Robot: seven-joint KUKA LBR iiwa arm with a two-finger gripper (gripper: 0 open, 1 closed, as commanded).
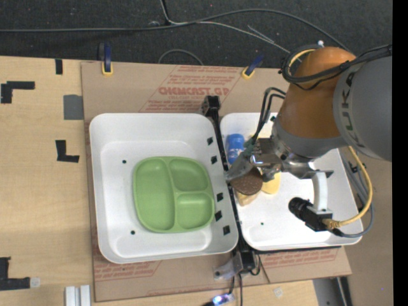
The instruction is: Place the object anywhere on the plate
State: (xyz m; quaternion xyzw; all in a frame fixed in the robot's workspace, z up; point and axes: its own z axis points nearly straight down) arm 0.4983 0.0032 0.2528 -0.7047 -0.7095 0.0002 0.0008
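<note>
**Arm low in the right bin, over the objects near the dividing wall**

The arm (319, 101) reaches in from 3 o'clock and bends down into the right bin (338, 225). Its gripper (250, 164) sits close to that bin's 9 o'clock wall, right above a small cluster: a brown-topped round object (246, 185), a pale yellow piece (272, 184) just beside it toward 3 o'clock, and a blue object (235, 145) toward 11 o'clock. The wrist hides the gripper's working end, so how wide it stands and whether it has hold of anything cannot be told. The brown-topped object appears to be the likely target, lying in the bin directly under the gripper.

By this layout the step in hand looks like the pick, not the carry: nothing is seen lifted, and the green plate (172, 193) in the left bin (108, 139) carries nothing.

The next move calls for a secure close, then a straight lift high enough to clear the two bin walls that meet between the bins, and a short travel toward 9 o'clock. The plate lies near the middle of its bin, with bare white floor all round, so the drop zone is generous. The tight spot is the pick itself: the wall and black clips (214, 107) along the seam crowd the 9 o'clock side, and neighbouring objects touch or nearly touch the target.
</note>
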